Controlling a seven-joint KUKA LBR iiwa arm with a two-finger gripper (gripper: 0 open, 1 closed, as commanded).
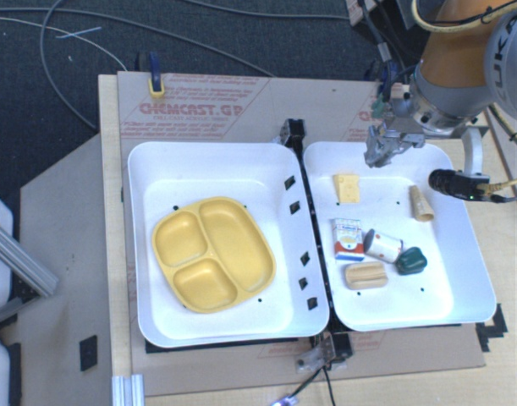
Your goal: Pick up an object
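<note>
Grey metal hand (385,152) above right white bin's (461,307) far edge, grip state unclear, pale yellow block (349,188) nearest, small carton (349,237), tan roll (365,275), green-capped tube (393,250) beyond, yellow divided tray (212,253) in left bin (148,227)

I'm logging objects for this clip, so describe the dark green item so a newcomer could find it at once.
Start at the right-hand white bin, the one under the gripper. In the cluster near its middle, the dark green object sits at the cluster's right end, at the tip of a white tube. It is the only green, rounded piece there; its neighbours are tan, white or boxy.
</note>
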